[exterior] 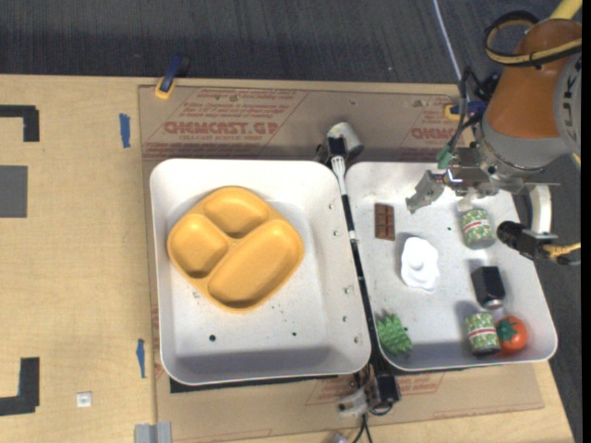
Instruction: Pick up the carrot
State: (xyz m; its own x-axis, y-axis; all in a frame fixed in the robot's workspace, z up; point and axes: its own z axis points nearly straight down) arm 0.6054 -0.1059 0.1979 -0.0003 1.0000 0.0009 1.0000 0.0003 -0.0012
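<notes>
The gripper (427, 192), its state impossible to tell, hung over the right bin (545, 344) near twelve o'clock, far from the five-o'clock carrot (513, 335), so no grasp had been attempted.

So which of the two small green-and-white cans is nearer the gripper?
The upper can, lying just below the gripper near the right bin's top. The other can sits at the bottom edge beside the tomato.

Red letters are printed on the brown cardboard sheet (231, 123) behind the bins, but they cannot be read clearly.
</notes>
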